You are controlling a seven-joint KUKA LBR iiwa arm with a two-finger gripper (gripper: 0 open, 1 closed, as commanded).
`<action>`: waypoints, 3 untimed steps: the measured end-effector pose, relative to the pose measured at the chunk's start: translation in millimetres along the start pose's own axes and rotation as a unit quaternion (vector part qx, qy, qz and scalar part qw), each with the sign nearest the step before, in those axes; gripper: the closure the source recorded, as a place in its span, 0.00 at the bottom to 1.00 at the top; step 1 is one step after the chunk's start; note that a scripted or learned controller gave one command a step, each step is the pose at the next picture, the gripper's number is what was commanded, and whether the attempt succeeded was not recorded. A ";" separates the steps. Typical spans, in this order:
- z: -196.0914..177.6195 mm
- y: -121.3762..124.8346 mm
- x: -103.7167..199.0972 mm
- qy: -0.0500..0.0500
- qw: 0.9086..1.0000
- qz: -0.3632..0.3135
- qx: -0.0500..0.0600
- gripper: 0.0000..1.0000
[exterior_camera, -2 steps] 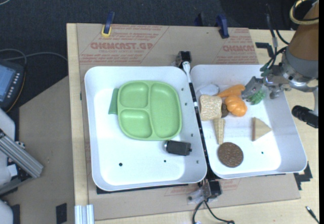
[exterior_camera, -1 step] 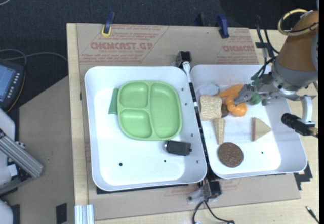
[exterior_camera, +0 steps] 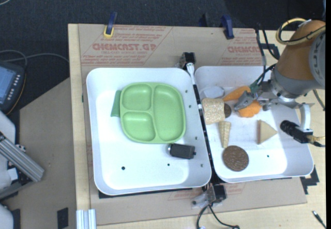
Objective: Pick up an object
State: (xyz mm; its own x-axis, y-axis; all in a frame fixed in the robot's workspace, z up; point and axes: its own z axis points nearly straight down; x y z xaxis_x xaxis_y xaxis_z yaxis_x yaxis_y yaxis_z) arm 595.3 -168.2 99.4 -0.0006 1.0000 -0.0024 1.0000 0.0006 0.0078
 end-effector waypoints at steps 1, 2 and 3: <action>-7.0 -1.3 0.0 0.000 1.000 0.001 0.002 1.00; -58.2 6.0 -9.4 0.000 1.000 0.001 0.000 1.00; -117.2 16.7 -14.2 -0.001 1.000 0.000 -0.001 1.00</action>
State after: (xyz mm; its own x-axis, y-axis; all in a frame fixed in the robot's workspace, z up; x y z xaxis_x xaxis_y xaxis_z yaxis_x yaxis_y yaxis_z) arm 611.1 -182.1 216.8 -0.0005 1.0000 -0.0036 1.0000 0.0006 0.0092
